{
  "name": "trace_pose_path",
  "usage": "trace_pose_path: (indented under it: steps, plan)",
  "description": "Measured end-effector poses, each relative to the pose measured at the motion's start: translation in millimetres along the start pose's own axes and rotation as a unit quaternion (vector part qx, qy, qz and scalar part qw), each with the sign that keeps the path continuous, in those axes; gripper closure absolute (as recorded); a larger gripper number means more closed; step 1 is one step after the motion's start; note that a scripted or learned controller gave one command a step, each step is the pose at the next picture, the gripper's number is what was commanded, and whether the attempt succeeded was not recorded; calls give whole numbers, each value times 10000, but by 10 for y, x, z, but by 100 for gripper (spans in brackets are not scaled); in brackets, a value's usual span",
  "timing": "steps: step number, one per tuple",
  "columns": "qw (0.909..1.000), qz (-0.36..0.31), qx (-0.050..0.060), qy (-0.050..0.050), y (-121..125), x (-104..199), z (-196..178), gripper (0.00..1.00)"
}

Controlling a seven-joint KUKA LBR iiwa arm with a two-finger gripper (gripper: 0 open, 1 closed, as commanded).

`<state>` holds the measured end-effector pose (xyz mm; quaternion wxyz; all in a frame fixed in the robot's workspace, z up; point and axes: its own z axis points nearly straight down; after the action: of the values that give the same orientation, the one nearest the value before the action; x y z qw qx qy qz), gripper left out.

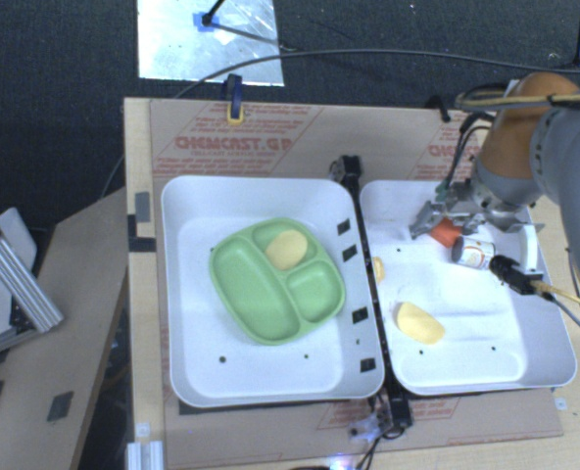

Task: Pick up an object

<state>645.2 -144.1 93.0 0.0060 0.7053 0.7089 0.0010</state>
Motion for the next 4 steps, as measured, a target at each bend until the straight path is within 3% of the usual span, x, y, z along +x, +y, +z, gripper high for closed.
trace_pose_path:
  steps: [1, 2, 3, 4]
  plan:
    - [9999, -11, -114, -33, 60, -15, -181, 100]
    - [10000, 4, 18, 29, 38, -48, -638, 100]
    - [10000, -7, 11, 27, 62, -54, -1151, 100]
    - [10000, -22, 43, 44, -26, 481, -1115, 100]
